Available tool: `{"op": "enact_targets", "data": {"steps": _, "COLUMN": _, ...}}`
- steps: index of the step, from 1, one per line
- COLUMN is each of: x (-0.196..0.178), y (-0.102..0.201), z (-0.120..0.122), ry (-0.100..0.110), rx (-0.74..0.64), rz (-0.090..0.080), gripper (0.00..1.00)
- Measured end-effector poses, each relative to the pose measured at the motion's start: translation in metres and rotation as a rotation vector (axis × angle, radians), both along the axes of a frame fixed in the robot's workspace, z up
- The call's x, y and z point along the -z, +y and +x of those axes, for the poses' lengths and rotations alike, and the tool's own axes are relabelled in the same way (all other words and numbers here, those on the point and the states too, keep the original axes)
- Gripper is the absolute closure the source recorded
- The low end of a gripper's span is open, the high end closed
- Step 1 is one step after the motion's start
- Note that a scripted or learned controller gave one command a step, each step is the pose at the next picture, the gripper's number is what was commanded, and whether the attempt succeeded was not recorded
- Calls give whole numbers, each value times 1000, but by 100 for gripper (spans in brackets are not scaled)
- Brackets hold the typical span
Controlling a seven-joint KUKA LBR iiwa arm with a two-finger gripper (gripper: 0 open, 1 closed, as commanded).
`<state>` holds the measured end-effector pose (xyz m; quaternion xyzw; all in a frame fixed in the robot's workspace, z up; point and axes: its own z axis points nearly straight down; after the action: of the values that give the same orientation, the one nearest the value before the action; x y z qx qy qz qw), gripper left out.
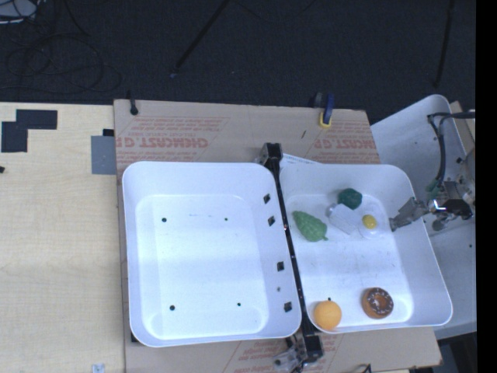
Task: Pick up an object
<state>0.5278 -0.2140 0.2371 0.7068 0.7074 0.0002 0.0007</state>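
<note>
Camera view: pincer point(404, 217) at right bin's point(423, 301) edge, grip state unclear, yellow ball point(370, 223) just left.

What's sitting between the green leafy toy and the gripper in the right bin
In the camera view, between the green leafy toy and the gripper lie a clear plastic piece and a small yellow object.

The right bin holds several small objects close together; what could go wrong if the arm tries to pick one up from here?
1. The dark green object, the clear plastic piece and the small yellow item lie clustered, so the gripper may nudge or catch a neighbour.
2. The orange ball rests by the right bin corner, beside the divider; it may roll away, and the walls leave little room.
3. The brown ring looks flat and may slip.
</note>
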Motion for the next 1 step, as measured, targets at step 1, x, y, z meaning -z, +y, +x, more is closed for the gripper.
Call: {"op": "enact_targets", "data": {"steps": 1, "x": 75, "y": 2, "z": 0, "ry": 8, "rx": 1, "rz": 3, "gripper": 0}}
